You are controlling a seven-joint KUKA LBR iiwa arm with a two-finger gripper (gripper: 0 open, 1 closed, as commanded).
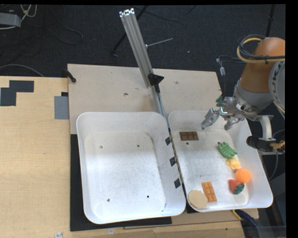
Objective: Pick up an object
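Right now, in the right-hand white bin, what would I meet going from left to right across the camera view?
Brown chocolate-bar piece → round beige cookie → orange waffle piece → green leafy toy → round orange ball.

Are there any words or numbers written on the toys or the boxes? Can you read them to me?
No words or numbers can be read anywhere here.
The brown chocolate bar, green toy, orange ball and waffle piece in the right bin bear no writing.
The checkered tag atop the metal rail is only a pattern.
The gripper shows no label.
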